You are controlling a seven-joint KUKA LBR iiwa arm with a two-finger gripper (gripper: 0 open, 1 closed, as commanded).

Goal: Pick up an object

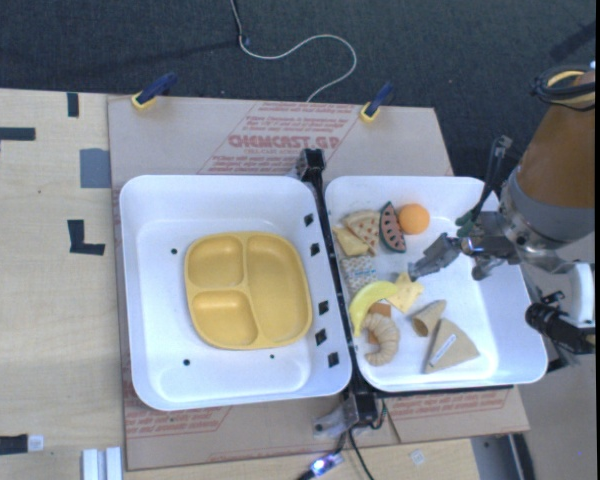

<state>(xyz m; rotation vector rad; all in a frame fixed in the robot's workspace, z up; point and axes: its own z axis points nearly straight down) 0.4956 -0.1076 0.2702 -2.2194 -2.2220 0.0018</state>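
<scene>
Gripper (427, 263): over right bin (500, 308), near its middle; can't tell how far open, nothing seen held.
Orange ball (414, 218): near right bin's far edge, just beside watermelon slice (390, 227).
Banana (372, 298): by right bin's left wall, touching croissant (384, 336).
Cheese wedge (407, 292): just below gripper tip.
Sandwich pieces (357, 234): far-left corner of right bin.
Tan wedges (445, 340): toward right bin's near edge.
Yellow divided plate (247, 290): centre of left bin (150, 268).
</scene>
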